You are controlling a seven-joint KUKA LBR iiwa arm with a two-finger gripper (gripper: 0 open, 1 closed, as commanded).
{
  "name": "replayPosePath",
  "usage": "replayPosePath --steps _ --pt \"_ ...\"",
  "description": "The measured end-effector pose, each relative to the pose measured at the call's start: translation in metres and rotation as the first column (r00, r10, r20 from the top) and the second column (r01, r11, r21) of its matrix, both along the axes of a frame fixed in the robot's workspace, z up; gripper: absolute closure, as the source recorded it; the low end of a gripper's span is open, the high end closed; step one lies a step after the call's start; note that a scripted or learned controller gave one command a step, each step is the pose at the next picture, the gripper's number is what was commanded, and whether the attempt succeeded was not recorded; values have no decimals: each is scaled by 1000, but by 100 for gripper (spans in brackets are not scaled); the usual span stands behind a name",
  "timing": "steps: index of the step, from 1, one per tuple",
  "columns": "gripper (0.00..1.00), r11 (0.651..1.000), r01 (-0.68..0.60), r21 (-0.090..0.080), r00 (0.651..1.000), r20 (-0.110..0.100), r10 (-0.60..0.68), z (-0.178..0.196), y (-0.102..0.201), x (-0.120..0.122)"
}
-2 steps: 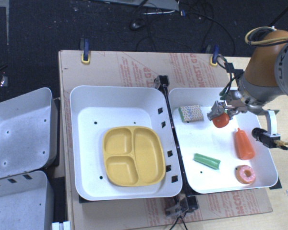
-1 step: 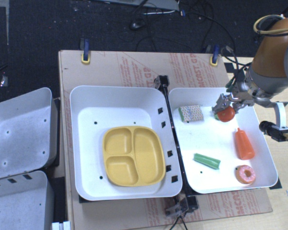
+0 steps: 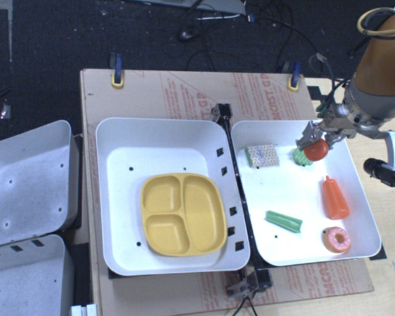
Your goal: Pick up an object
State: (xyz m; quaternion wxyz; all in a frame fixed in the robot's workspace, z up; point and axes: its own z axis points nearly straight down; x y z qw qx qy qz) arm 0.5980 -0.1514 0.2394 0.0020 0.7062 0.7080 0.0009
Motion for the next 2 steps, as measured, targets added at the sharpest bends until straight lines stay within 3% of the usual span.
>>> replayPosePath --steps 1,2 --pt "100 1000 -4 3 1000 -6 4 2 45 -17" --pt "100 1000 -6 4 1000 -5 6 5 102 -18"
